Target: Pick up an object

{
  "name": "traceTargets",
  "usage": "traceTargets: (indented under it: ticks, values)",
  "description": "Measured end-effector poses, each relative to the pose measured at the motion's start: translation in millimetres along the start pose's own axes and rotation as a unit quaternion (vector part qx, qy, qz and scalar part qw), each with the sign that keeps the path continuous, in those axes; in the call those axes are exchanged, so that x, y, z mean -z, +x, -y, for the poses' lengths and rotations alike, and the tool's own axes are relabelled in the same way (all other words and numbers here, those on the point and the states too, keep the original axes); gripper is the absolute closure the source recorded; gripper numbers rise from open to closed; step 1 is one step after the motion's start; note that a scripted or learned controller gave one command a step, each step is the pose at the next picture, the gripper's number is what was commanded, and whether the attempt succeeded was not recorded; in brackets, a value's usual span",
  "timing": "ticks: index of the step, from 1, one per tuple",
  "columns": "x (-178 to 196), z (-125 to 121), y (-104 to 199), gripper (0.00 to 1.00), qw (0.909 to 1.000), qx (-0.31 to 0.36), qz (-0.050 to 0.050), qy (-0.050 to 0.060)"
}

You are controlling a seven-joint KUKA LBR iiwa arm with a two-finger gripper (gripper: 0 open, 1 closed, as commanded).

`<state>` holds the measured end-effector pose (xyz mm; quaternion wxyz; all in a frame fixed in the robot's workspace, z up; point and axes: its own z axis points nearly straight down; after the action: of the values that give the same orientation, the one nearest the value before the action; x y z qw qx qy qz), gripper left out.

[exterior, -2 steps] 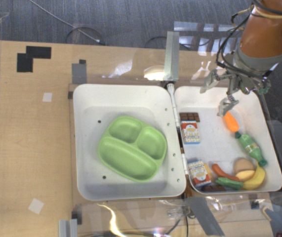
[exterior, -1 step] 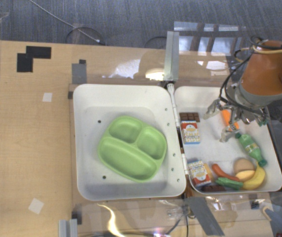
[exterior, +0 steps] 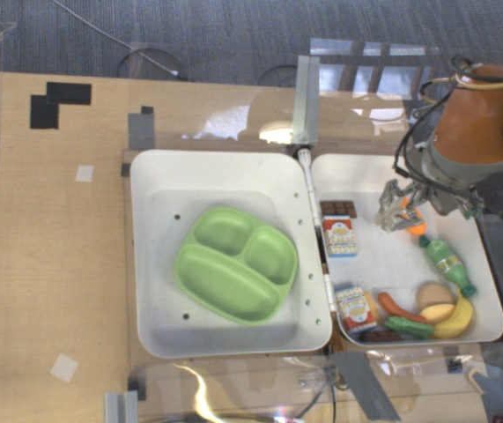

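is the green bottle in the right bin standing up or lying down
Lying down. The green bottle rests on its side on the right bin floor, its length running diagonally, just below the gripper.

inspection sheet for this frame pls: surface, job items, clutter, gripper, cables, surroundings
Surface: wooden bench, two white bins side by side.
Job's things: right bin holds a green bottle, banana, small cartons, a chocolate bar and toy vegetables.
Clutter: green divided plate in the left bin.
Grippers: gripper low over the right bin's upper part, nothing visibly held.
Cables: black cables beside the wrist; one on the floor.
Surroundings: grey carpet.
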<state>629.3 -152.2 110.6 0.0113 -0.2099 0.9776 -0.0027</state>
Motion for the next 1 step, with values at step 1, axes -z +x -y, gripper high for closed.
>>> traceTargets:
  ticks: [1]
  values:
    - [116.1,-59.0,-27.9,1.00,0.9998,-0.020,0.001,0.000]
